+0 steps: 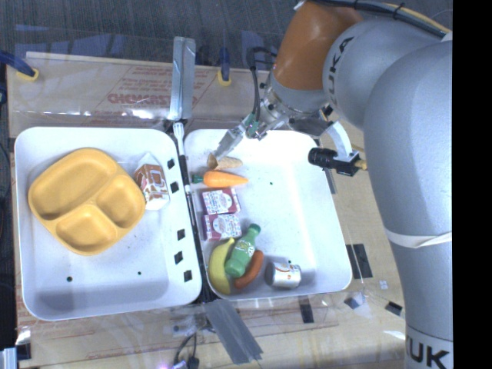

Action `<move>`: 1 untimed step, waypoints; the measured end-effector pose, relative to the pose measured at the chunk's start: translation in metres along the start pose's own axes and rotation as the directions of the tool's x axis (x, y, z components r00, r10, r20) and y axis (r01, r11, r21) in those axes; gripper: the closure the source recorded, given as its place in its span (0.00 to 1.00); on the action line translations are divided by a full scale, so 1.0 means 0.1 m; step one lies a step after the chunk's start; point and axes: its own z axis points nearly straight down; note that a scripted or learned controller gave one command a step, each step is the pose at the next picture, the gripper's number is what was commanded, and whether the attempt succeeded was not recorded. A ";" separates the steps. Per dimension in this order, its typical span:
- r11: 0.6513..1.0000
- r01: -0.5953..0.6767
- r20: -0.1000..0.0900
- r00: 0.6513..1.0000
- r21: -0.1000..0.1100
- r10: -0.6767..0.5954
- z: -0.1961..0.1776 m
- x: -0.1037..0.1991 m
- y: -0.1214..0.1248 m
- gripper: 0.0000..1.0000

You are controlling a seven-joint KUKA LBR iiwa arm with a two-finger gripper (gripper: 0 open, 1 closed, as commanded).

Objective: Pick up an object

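Right bin (327, 206), upper left corner: tool (217, 157) lowered over a small tan piece (229, 162); whether its fingers grip the piece cannot be told. Just below: carrot (224, 179). Down the left wall: two red-and-white cartons (220, 201), then banana (220, 266), green bottle (243, 250) lying across it, sausage (251, 270), small can (285, 275). Left bin (46, 298): yellow divided tray (84, 198), with a small brown carton (152, 181) beside it.

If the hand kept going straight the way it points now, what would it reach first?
Probably the small tan item at the hand's tip, just above the carrot in the right bin; depth is unclear.
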 end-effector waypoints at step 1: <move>0.964 0.266 0.002 0.964 -0.004 -0.266 0.97 -0.04 -0.38 0.00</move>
